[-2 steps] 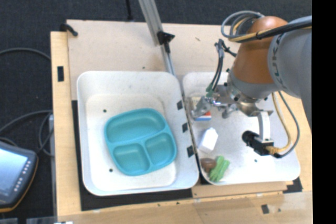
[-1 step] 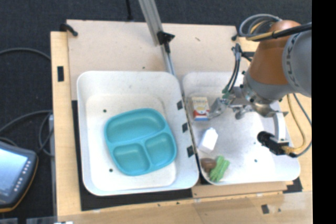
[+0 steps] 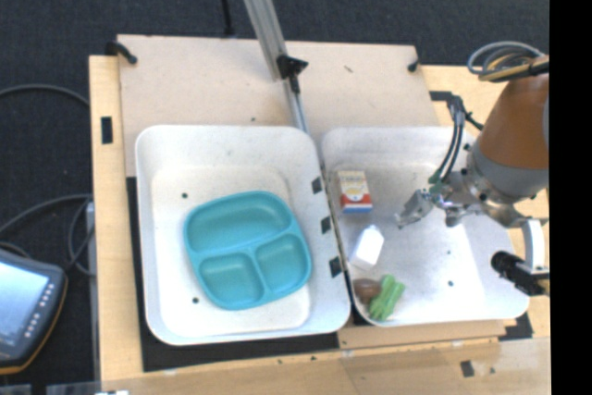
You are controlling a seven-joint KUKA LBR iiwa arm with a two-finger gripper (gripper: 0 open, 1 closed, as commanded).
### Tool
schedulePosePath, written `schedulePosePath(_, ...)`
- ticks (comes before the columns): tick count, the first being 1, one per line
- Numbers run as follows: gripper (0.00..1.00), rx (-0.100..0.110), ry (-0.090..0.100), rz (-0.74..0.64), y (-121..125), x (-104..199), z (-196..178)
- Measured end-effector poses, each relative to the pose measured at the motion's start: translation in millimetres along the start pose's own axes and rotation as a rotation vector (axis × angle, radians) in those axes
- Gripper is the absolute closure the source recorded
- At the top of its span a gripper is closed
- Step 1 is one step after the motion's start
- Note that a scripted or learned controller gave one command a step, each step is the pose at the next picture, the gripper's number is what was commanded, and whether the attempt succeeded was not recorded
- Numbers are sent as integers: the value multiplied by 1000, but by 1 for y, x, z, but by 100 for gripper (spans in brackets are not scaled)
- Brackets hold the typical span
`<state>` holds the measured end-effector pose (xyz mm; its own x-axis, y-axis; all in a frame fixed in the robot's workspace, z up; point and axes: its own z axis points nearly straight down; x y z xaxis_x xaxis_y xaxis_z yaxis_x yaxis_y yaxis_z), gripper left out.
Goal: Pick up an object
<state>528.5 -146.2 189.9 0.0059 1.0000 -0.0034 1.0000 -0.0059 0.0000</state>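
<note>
The right bin (image 3: 421, 153) holds a small orange and white carton (image 3: 353, 190) near its left wall. A white block (image 3: 369, 246) lies below the carton. A brown lump (image 3: 367, 290) and a green object (image 3: 388, 298) rest side by side at the bin's front left corner. My gripper (image 3: 427, 205) hangs over the middle of the right bin, to the right of the white block and apart from it. Nothing shows between its fingers.
The left bin (image 3: 166, 162) holds a teal divided tray (image 3: 247, 247). A slanted metal pole (image 3: 264, 9) rises from the bench behind the bins. The arm's orange band (image 3: 518, 120) sits over the right bin's right edge. A tablet (image 3: 26, 305) lies at the far left.
</note>
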Motion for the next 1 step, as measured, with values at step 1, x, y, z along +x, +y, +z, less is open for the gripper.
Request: schedulePosePath(1, 0, -19, -1, -3, -29, 35, 71)
